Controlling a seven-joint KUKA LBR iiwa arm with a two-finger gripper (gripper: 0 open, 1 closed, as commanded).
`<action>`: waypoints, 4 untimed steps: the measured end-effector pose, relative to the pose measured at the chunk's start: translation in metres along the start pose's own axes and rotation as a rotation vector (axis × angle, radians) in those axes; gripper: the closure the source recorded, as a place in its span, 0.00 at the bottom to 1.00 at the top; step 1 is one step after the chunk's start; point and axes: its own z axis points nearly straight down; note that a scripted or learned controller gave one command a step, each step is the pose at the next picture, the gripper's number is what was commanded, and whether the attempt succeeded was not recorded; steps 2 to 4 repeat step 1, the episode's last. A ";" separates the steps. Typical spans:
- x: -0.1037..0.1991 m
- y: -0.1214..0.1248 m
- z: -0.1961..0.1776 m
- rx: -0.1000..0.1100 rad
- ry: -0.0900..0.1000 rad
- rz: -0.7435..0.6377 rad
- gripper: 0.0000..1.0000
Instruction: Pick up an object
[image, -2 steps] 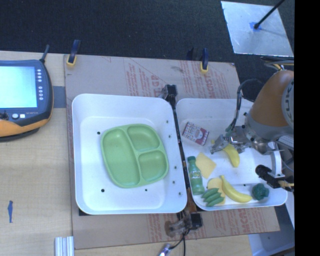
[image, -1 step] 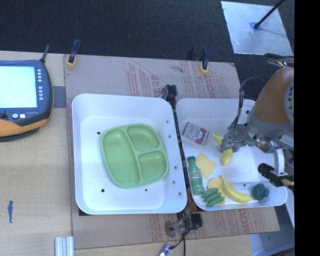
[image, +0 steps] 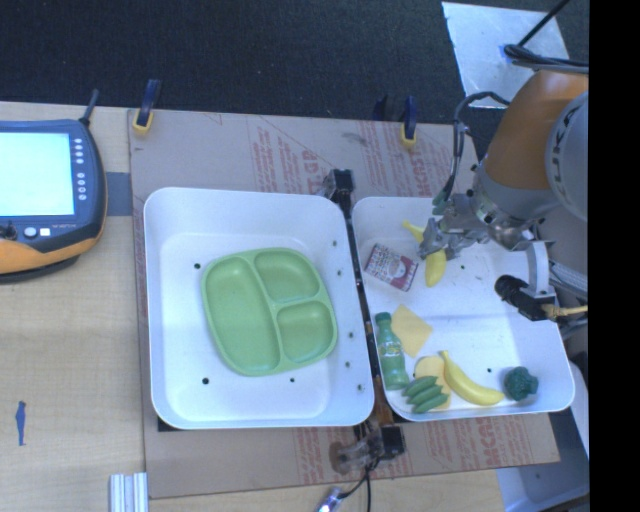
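Note:
The right bin (image: 480, 322) holds a small red-and-white packet (image: 389, 267), a yellow wedge (image: 410, 329), a green bottle (image: 388, 351), green pea pods (image: 428, 396), a banana (image: 470, 382) and a dark green broccoli piece (image: 519, 384). My gripper (image: 441, 246) hangs low over the bin's far part. A small yellow object (image: 433, 266) sits right at its tips, with another yellow bit (image: 413, 231) poking out on its left. From this angle it is unclear whether the fingers grip the yellow object.
The left bin (image: 170, 300) carries a green divided plate (image: 270, 310). A pendant with a screen (image: 45, 190) lies at the far left of the bench. Clamps (image: 147, 108) sit along the cardboard's far edge. A black part (image: 520, 297) of the arm overhangs the right bin.

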 end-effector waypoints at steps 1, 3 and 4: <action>0.058 -0.035 -0.029 0.003 -0.001 -0.003 1.00; 0.058 -0.035 -0.029 0.003 -0.001 -0.003 1.00; 0.058 -0.035 -0.029 0.003 -0.001 -0.003 1.00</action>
